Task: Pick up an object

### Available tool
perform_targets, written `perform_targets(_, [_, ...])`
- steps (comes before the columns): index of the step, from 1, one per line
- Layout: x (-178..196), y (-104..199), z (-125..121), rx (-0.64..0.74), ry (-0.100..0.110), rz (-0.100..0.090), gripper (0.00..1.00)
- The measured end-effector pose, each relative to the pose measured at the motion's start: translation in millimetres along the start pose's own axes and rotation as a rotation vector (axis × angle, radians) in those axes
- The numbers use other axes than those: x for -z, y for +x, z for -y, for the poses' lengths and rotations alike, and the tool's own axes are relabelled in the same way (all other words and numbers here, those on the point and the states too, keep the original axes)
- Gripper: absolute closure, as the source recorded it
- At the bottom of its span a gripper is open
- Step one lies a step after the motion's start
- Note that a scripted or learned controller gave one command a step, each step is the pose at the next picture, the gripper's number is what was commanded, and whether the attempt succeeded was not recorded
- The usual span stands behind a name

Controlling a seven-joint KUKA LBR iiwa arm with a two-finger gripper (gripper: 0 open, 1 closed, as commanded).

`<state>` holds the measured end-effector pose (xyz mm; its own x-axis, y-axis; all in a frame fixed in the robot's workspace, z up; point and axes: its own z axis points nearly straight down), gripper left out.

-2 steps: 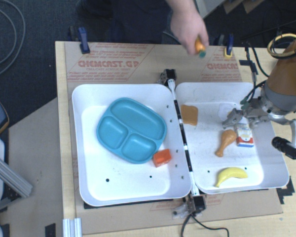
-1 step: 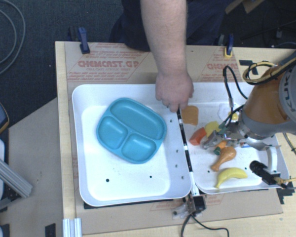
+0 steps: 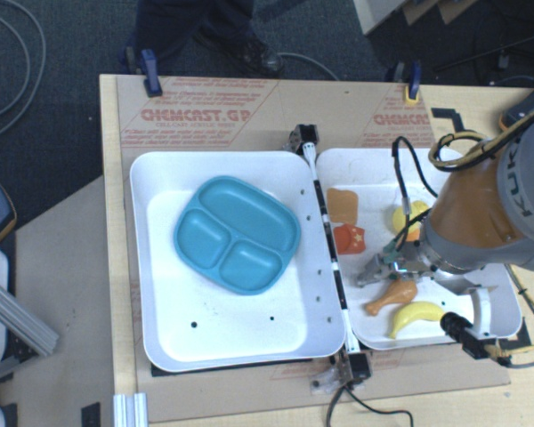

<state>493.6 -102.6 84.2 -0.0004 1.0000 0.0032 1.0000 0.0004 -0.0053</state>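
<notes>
Low in the right bin (image 3: 374, 160), the claw (image 3: 384, 267) hovers by the drumstick (image 3: 393, 295), seemingly lining up; its grip state I cannot tell.

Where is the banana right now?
The banana lies in the right bin, near its front edge, just below the orange drumstick toy and under the arm's wrist.
</notes>
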Motion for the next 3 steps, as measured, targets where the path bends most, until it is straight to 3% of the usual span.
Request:
perform_targets(1, [-0.1, 7.0, 15.6, -0.002, -0.001, 0.001, 0.00])
perform_targets(2, [10.2, 7.0, 14.4, -0.001, -0.006, 0.003, 1.00])
perform_targets(3, [9.6, 7.1, 14.6, -0.002, -0.005, 0.002, 0.00])
